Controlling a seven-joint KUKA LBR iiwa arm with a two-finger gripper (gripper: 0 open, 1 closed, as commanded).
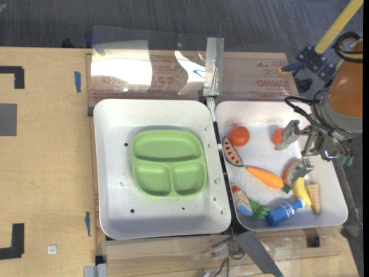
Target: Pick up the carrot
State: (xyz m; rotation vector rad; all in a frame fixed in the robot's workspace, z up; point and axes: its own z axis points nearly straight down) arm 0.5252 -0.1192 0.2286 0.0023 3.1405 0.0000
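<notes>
Left of the tool (295, 150), carrot (265, 177) lying just beside it

Green tray (168, 169) in left bin (109, 154).

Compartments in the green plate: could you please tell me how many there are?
3 in the green plate: a long one along the far side, two smaller ones side by side nearer the camera.

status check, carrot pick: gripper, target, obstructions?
Gripper over right bin, nothing held. Carrot flat on bin floor, just left of gripper. Banana close beside carrot tip.
</notes>
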